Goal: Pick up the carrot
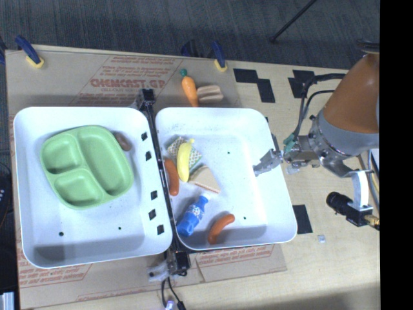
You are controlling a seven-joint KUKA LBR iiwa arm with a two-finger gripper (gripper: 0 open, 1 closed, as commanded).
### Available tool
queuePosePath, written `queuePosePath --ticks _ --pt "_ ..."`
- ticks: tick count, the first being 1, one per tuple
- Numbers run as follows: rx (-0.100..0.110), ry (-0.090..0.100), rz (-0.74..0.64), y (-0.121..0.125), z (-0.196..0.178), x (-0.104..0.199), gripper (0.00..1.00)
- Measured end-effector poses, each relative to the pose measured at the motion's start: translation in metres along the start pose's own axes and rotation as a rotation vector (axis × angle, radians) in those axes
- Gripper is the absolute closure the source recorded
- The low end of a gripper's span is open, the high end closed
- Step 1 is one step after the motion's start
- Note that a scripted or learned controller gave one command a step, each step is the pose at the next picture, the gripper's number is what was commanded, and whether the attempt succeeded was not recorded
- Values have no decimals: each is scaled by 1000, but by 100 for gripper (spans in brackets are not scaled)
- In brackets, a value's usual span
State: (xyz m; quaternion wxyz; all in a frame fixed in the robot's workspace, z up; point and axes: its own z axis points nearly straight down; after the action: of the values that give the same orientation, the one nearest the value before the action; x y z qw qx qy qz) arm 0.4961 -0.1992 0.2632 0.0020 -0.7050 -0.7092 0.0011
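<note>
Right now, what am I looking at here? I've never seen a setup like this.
One camera looks down at a slant on a bench with two shallow white bins. The grey and orange shape at the right is a robot arm; its end effector hangs over the right bin's edge, holding nothing. The left bin holds a green divided plate. The right bin holds toy food: a banana, sausages, a sandwich wedge and a blue bottle. The carrot it should pick up lies outside, on the cardboard behind the bins.
</note>
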Motion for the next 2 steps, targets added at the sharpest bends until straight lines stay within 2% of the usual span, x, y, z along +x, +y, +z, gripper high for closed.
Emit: queuePosePath --ticks 1,2 --pt "2 1 102 -20 101 -11 0" --pt "-1 0 431 3 29 48 0"
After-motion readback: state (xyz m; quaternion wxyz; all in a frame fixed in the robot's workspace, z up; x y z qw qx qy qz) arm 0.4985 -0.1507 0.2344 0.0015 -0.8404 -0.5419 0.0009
